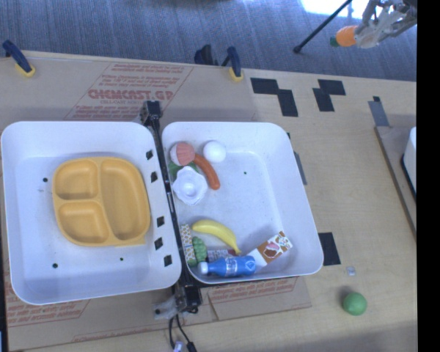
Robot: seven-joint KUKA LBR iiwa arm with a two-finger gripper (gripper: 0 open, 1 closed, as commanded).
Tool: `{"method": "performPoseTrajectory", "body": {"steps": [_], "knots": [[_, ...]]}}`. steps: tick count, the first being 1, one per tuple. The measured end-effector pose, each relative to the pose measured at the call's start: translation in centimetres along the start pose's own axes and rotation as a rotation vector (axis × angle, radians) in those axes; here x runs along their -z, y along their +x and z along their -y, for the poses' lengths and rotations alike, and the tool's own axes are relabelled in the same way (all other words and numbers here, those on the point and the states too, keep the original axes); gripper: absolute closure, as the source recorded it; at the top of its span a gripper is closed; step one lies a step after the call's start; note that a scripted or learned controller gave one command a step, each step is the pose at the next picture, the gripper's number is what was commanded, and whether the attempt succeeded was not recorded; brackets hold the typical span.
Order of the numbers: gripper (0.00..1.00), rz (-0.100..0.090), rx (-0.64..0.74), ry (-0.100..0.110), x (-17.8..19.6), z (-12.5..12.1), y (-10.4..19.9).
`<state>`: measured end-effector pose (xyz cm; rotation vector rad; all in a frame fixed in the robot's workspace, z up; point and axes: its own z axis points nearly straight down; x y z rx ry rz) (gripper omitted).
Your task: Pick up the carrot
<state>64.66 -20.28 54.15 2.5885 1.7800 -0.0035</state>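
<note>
**Carrot up at hand, far above right bin**

Carrot, small, orange, stubby with a greenish end (343, 37), sits at the tip of the pale two-finger hand (361, 35), up and right of the shallow white right bin (305, 218) and well apart from it, over the grey floor beyond the table (352, 160). The hand looks clamped on the carrot; the fingers are small and blurry, but the orange piece sits right between their tips.

Inside the right bin, all along its left half:
- white egg-shaped ball (215, 151) near the top edge
- red-orange sausage-shaped toy (209, 173) just below the ball, tilted
- round pink-red slice (181, 153) at the top left corner
- white ruffled cup-like piece (189, 187) touching the sausage's lower side
- yellow plastic banana (217, 233) lower down
- blue plastic bottle lying flat (231, 267) against the bottom wall
- small brown-and-white carton (273, 248) just right of the bottle
- green knobbly item (198, 251) at the bottom left, kind unclear

Left of the right bin, touching it, is a second shallow white bin (15, 218) with a yellow three-compartment plate (103, 200). Right of and below the right bin, a green ball (354, 303) lies on the table. Above the right bin are two blue clamps (232, 61) on the table edge.
</note>
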Motion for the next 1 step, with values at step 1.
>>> {"method": "performPoseTrajectory", "body": {"steps": [1], "knots": [[1.0,0.0,-0.009,-0.001,0.01,-0.97,0.31]]}}
